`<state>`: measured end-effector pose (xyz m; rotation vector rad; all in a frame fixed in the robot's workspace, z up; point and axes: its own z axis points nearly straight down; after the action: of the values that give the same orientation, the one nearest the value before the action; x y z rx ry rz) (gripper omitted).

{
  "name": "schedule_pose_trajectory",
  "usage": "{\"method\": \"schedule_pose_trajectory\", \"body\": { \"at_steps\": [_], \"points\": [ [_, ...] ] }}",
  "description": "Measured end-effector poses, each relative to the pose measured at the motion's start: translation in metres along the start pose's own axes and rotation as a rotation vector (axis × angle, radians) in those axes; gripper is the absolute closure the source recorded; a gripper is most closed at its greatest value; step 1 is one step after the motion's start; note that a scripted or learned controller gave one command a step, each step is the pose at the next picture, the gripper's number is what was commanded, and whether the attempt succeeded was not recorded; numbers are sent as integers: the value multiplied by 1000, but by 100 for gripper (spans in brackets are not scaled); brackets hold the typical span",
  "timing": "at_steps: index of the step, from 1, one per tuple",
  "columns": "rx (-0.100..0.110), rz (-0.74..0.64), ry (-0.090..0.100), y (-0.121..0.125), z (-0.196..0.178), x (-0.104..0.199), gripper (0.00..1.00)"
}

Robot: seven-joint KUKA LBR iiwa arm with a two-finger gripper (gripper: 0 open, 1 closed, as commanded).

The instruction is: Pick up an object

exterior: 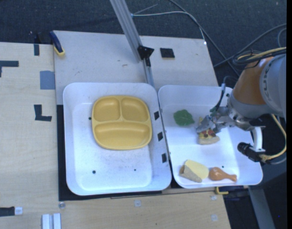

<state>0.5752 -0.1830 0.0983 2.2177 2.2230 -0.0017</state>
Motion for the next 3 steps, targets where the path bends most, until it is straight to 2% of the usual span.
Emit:
{"method": "schedule_pose_trajectory", "body": {
  "at_steps": [1,3],
  "points": [
    [-1,1,2,-5,-61,-1,100],
    [-2,0,1,-12,-149,3,100]
  ]
}}
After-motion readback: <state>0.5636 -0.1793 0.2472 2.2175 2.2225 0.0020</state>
